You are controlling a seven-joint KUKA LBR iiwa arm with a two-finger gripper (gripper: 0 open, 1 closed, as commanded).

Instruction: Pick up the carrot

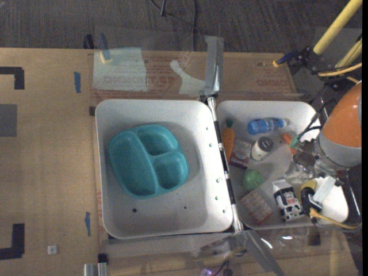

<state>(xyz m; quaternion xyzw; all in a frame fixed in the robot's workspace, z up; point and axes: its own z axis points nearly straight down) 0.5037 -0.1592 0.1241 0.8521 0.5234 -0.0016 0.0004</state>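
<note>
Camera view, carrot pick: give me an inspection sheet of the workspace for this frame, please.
Surface: tan bench bearing the left bin and the right bin, both white, side by side.
Job's things: carrot lies along the right bin's left wall, apart from the gripper.
Clutter: teal divided plate in the left bin; blue bottle, small white bottle, green ball and tan gridded block in the right bin.
Grippers: gripper over the right bin's right side; open or shut cannot be told.
Cables: dark cables on the carpet beyond the bench.
Surroundings: blue tape and black corner marks on the bench.
</note>
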